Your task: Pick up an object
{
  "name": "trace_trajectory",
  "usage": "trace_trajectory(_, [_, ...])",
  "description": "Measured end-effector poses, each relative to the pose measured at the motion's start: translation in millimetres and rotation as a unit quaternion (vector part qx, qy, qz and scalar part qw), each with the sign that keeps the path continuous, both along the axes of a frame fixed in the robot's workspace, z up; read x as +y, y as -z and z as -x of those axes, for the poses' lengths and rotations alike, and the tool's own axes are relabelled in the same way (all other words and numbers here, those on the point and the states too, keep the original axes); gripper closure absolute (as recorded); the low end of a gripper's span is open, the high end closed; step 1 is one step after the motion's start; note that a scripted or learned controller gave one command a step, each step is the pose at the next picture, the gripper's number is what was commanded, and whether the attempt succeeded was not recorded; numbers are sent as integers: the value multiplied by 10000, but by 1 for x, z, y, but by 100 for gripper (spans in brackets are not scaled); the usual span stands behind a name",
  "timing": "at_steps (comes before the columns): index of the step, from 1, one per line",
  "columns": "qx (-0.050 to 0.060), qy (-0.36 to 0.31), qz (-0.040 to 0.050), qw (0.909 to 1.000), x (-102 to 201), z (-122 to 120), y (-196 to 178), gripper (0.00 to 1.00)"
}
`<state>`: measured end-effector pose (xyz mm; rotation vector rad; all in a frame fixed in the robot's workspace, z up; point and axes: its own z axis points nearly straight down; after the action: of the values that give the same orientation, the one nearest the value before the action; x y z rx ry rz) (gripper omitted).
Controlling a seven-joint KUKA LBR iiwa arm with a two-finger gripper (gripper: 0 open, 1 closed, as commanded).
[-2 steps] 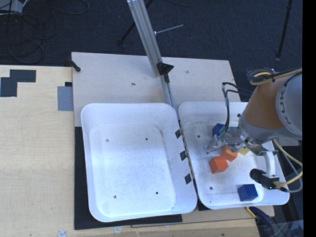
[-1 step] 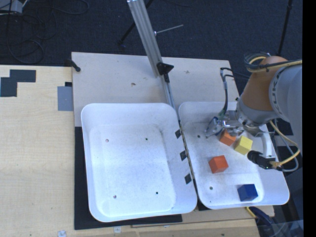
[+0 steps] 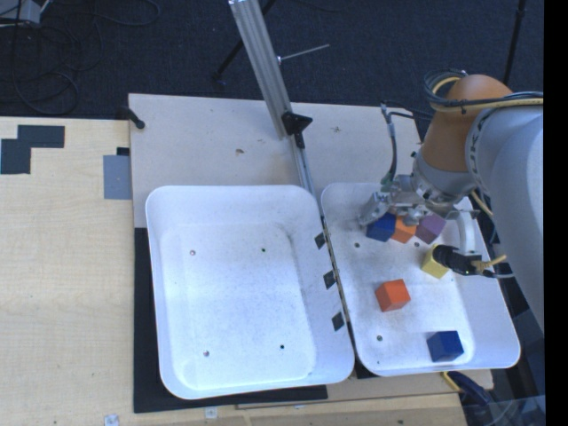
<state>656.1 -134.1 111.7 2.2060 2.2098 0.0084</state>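
Blocks lie scattered in the right bin (image 3: 497,349), six of them, all on its white floor. Starting at the left of the scene, the wooden desk (image 3: 62,282) carries a few dark squares near its far-left edge. Next comes the left bin (image 3: 169,220), a shallow white tray with a few small dark dots on its floor. A slanted aluminium rail (image 3: 264,69) rises from behind the seam between the two bins and leans toward the far left.

Right of that seam, in the far part of the right bin, a blue block (image 3: 381,229) sits beside a small orange block (image 3: 404,232), and a purple block (image 3: 430,228) lies just right of those; the three form a tight cluster. The gripper (image 3: 404,204) hangs directly over this cluster, at the end of the grey arm (image 3: 510,176) with its orange band (image 3: 461,127). Whether the fingers are released or clenched cannot be told, since the wrist hides them from above, and no block is visibly between them.

A yellow block (image 3: 435,264) lies slightly nearer and to the right. Nearer still, an orange-red block (image 3: 392,295) sits mid-bin, and a second blue block (image 3: 445,345) rests near the bin's near-right corner.
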Motion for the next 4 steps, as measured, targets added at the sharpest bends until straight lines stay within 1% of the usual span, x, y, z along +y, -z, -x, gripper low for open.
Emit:
trace_trajectory(1, [-15, -55, 7, 10000, 2, -1, -12, 100])
trace_trajectory(2, [-11, -65, 10, 10000, 2, -1, -12, 0])
trace_trajectory(3, [-25, -15, -11, 10000, -6, 1, -3, 0])
trace_trajectory(4, [-14, -36, -18, 10000, -5, 1, -12, 100])
